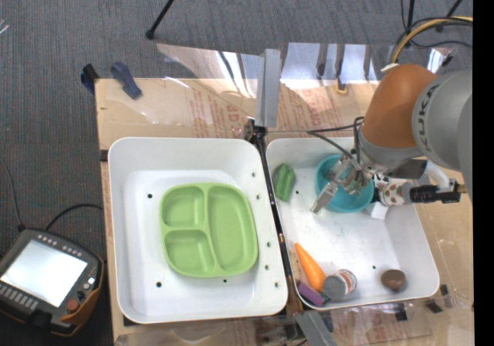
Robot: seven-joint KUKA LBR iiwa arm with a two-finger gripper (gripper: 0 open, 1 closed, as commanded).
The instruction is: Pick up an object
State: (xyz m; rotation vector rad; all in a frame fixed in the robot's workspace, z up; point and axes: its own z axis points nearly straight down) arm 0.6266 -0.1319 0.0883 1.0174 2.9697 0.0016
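Note:
My gripper (326, 196) hangs low in the right bin (401, 238), at the left rim of a teal bowl (353, 199) near the bin's back. The wrist covers the bowl's upper part. A green pepper-like piece (284, 181) lies just left of the bowl by the bin's left wall. An orange carrot (309, 265), a purple piece (310, 294) and a small grey can (340, 285) lie together at the front. A brown round object (393, 280) sits at the front right.
The left bin (139, 182) holds a green divided plate (208, 229) in its middle. A wall divides the two bins (272, 205). A handheld control pendant (46, 275) lies on the floor at the lower left, off the bench.

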